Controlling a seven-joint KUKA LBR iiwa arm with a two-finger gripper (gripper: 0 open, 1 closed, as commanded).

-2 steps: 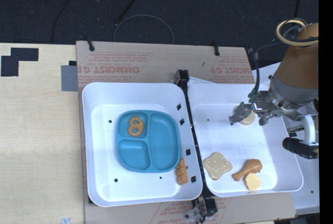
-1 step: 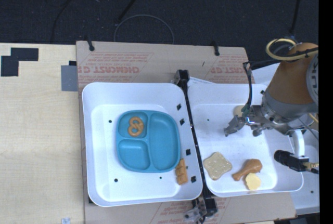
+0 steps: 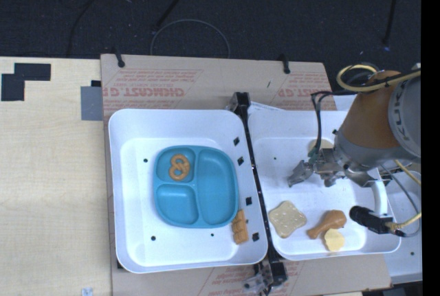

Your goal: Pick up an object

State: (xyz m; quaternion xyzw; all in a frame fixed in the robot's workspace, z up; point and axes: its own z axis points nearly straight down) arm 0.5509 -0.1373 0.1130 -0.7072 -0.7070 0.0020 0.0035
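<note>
Left bin (image 3: 130, 150): blue divided plate (image 3: 196, 186) sits in the middle, a pretzel (image 3: 179, 167) in its upper-left compartment. Small orange-brown food piece (image 3: 239, 226) lies off the plate near the bin's lower-right corner, close to the divider.

Right bin (image 3: 275, 130): slice of toast (image 3: 287, 218) near the front, left of a drumstick (image 3: 327, 222). Yellow round piece (image 3: 334, 240) just beside the drumstick's lower end, looks touching. Pale item (image 3: 318, 146) partly hidden behind the arm further back, can't identify it.

Gripper (image 3: 300, 175) hangs over the middle of the right bin, above and slightly right of the toast, pointing left. Can't tell how the tool is set, too small and dark. Nothing visibly held. Arm (image 3: 375, 119) comes in from the right, orange band above the wrist.
</note>
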